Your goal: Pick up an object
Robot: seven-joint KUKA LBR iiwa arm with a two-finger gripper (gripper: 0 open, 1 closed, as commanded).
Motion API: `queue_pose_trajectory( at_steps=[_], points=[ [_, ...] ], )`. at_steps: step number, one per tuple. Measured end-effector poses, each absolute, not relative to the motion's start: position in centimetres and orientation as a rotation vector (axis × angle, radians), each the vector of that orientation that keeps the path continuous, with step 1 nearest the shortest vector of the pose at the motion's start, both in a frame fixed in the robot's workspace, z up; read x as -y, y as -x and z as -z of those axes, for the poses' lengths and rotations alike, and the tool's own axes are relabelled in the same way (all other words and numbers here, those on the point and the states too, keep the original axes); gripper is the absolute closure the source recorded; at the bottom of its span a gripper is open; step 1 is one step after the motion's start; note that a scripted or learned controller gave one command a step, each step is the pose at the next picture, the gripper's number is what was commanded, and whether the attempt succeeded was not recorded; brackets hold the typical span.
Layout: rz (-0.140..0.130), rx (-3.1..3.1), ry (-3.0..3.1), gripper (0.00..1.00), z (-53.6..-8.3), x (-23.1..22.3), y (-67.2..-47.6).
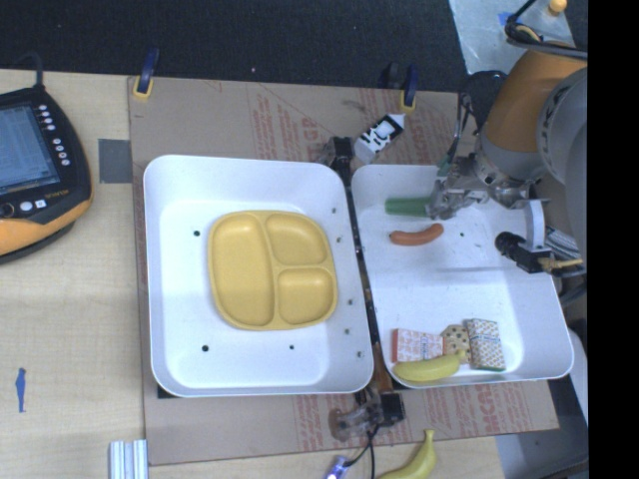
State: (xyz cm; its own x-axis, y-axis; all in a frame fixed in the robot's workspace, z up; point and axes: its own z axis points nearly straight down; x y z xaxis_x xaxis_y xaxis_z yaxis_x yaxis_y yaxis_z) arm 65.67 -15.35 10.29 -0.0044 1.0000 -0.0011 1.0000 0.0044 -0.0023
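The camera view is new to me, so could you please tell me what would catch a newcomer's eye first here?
First comes the yellow divided plate, lying in the middle of the left bin. Next is the grey and orange arm reaching in from the right, its gripper low over the green object at the far end of the right bin, just beyond the sausage. At that bin's near edge lie a banana and small packets.

Right bin's (519,307) middle lies open between the sausage (415,235) and the banana (427,369).
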Motion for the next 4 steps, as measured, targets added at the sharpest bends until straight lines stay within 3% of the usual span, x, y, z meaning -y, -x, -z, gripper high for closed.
queue_pose_trajectory(
  at_steps=[1, 3, 4],
  points=[
    [-0.008, 2.223, 2.216, 1.00, -9.1, 14.6, -63.1],
    [-0.006, 2.225, 2.213, 1.00, -9.1, 14.0, -54.5],
    [-0.002, 2.224, 2.216, 1.00, -16.2, 13.2, -54.0]
  ],
)
